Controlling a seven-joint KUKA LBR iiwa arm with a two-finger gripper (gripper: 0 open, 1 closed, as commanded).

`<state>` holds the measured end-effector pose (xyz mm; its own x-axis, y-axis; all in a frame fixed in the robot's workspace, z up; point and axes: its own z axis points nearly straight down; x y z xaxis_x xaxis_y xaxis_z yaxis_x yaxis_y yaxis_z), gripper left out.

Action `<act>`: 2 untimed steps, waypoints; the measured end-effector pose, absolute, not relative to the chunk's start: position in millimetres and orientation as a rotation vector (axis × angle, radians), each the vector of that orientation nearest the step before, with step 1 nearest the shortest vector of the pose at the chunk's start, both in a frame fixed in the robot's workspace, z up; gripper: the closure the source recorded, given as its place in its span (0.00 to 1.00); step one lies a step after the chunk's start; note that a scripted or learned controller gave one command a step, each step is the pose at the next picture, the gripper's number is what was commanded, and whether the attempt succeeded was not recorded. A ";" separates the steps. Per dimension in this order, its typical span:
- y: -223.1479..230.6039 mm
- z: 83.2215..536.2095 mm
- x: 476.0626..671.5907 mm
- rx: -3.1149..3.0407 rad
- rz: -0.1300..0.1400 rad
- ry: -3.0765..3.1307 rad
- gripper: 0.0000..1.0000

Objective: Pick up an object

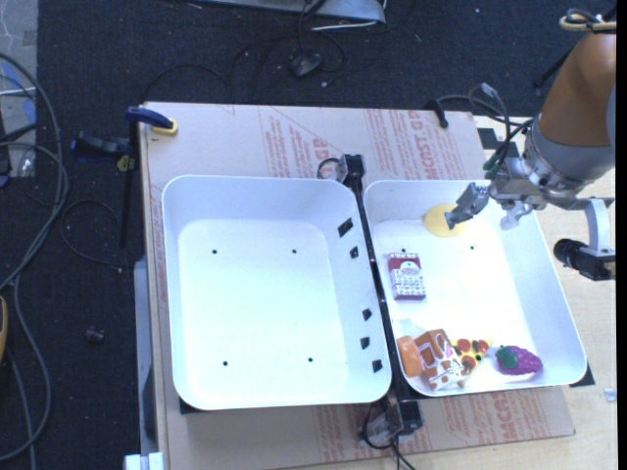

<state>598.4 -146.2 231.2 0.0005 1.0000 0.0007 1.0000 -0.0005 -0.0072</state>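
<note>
My end effector (487, 207) hangs over the right bin's (549, 282) far end, fingers spread wide, holding nothing. The yellow disc (438, 220) lies just beside my left fingertip. I should centre over it, then descend straight before closing.

A grey arm (563, 155) with a broad orange band carries a metallic grey tool (490, 207).
</note>
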 end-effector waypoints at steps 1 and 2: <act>-146.0 234.9 599.8 -2.221 0.000 -2.222 0.00; -147.7 173.6 604.3 -2.218 0.005 -2.218 0.00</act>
<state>604.3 -147.7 173.6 0.0000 1.0000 0.0009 1.0000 0.0000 -0.0055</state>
